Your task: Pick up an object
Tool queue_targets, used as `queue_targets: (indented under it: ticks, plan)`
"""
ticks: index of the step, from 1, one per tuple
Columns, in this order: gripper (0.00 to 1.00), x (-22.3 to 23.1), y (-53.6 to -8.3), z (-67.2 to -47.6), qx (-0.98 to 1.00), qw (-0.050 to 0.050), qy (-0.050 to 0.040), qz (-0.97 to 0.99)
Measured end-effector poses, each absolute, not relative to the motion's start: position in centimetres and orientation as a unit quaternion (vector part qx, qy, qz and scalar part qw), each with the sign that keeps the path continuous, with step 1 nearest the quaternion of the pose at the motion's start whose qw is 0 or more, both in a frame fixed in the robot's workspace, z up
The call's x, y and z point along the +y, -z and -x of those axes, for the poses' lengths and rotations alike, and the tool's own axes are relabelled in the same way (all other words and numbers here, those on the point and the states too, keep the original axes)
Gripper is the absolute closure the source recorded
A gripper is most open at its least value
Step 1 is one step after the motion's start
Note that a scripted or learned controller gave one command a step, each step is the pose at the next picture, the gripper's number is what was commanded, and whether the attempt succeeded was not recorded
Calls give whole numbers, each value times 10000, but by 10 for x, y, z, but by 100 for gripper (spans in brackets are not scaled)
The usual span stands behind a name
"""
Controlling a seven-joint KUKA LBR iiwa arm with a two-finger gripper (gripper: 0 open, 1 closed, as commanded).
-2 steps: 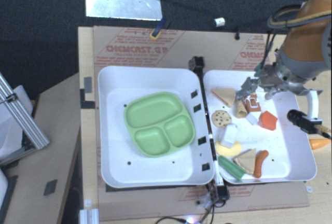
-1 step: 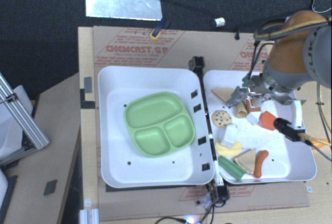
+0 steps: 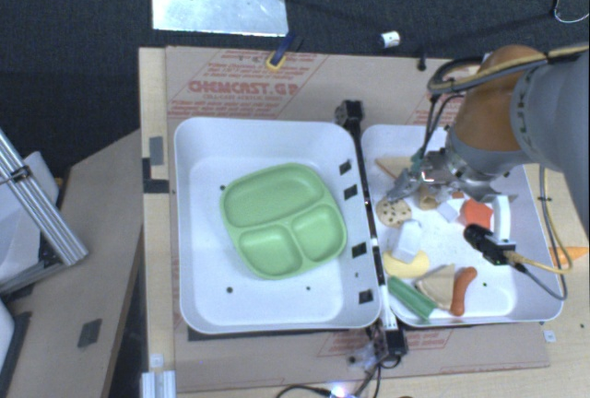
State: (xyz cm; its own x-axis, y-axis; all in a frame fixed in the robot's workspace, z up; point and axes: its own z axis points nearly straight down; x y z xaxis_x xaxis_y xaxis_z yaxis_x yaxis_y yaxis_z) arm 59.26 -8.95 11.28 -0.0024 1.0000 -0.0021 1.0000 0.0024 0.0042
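My gripper (image 3: 412, 187) hangs low over the upper left part of the right bin (image 3: 530, 295), on the grey arm with its orange band (image 3: 493, 115). Its tip sits just above a round chocolate-chip cookie (image 3: 394, 212) and next to a tan wedge (image 3: 391, 167). Below it lie a white block (image 3: 407, 240), a yellow piece (image 3: 407, 264), a green cucumber (image 3: 411, 298), a slice of bread (image 3: 438, 281) and a red sausage (image 3: 463, 288). An orange-red block (image 3: 476, 213) lies to the gripper's right. I see nothing lifted by the gripper.
The left bin (image 3: 198, 203) holds a green divided plate (image 3: 281, 219). A black divider with clips (image 3: 361, 203) runs between the bins. A black cable connector (image 3: 486, 246) hangs from the arm over the right bin. Brown board surrounds both bins.
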Motion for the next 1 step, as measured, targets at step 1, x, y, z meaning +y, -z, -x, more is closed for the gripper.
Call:
queue_targets:
  ticks: [1]
  plan:
    - [0,-89,-104,-592,7070,3,-5,-7073]
